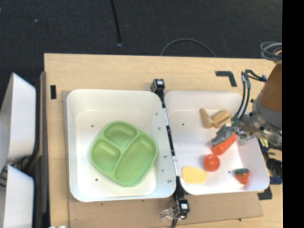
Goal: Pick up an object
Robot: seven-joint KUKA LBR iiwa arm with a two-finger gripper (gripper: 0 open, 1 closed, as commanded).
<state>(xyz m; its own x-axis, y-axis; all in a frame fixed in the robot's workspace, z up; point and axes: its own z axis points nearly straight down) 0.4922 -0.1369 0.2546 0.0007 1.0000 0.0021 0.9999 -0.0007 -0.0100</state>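
Note:
The right bin [190,108] holds several toy foods. An orange carrot-like piece [223,146] lies slanted near its middle, and my gripper [229,133] sits right over its upper end, touching or nearly touching it. A tan bread-like piece [213,118] lies just behind the gripper. In front are a red tomato [212,163], a yellow lemon-shaped piece [194,175] and a strawberry [242,175] near the front right corner. The arm, with its orange band [271,91], comes in from the right edge.
The left bin [80,113] holds a green divided plate [124,153]. A ridge with clips [165,122] separates the two bins. Cables [246,87] hang beside the wrist. White boxes [19,118] stand off the bench's left side.

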